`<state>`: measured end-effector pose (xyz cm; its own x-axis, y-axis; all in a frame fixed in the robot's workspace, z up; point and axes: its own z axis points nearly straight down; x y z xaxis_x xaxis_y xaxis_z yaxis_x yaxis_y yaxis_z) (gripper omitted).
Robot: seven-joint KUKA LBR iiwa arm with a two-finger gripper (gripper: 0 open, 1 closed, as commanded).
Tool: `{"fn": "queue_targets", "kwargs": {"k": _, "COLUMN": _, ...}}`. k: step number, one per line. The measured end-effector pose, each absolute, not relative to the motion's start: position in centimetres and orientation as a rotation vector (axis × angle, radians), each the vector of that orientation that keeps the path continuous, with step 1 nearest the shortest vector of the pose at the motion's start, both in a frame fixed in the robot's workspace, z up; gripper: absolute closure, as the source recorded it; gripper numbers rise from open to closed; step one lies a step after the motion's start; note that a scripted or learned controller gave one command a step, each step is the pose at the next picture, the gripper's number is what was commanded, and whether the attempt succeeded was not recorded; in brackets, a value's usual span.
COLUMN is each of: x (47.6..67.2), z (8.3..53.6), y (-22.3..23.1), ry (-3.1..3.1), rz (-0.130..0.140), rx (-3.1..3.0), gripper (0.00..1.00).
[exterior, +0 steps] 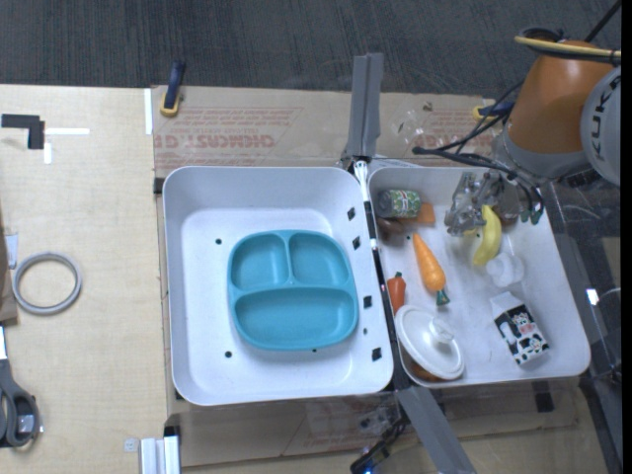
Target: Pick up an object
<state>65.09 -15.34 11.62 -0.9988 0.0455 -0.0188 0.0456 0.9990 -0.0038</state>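
The gripper (481,213) hangs low over the right bin (553,354), beside the banana (487,237) (a likely target); whether its jaws grip anything, I cannot tell.

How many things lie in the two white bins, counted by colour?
Blue: 1, the divided plastic plate
Orange: 2, the long carrot and the small carrot
Yellow: 1, the banana
White: 1, the round lid
Black-and-white: 1, the small box
Green: 1, the patterned can
Total: 7
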Motion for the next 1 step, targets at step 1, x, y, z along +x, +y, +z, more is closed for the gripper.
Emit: {"fn": "queue_targets", "kwargs": {"k": 1, "x": 65.46, "z": 22.25, "y": -14.3, "ry": 3.133, "rz": -0.001, "rx": 0.124, "gripper": 1.0}}
